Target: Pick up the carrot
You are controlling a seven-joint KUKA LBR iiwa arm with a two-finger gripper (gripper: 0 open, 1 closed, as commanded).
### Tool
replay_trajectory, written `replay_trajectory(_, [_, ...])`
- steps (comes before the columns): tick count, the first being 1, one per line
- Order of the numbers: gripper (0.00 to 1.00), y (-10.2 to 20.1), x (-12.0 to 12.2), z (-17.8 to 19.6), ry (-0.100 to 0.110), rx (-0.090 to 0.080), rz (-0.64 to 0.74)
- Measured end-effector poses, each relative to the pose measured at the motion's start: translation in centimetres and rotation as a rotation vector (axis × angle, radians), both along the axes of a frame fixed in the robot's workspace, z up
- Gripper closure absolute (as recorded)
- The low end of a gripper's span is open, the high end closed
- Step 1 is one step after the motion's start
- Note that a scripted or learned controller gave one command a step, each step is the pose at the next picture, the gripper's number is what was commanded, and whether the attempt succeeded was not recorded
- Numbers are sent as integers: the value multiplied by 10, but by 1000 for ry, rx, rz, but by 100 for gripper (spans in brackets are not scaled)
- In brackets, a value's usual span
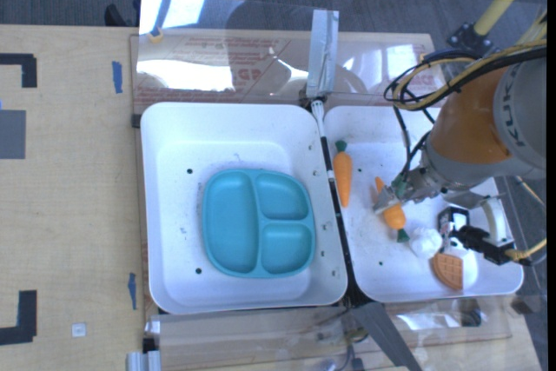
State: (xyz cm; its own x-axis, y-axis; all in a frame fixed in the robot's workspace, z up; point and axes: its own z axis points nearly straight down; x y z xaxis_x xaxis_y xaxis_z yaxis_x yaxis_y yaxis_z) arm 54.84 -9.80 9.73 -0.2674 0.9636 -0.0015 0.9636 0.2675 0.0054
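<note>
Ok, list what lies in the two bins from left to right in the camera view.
Teal divided plate → carrot → small orange piece → waffle-like brown piece.

The grey arm [512, 109] reaches in from the right edge, and its orange band [469, 122] sits up and to the right of the gripper [393, 197]. The wrist slants down and to the left to the gripper. Black and yellow cables [426, 78] loop above the gripper, beside the band.
</note>
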Motion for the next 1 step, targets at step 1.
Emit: replay_trajectory(1, [100, 72, 14, 89, 1, 2, 35])
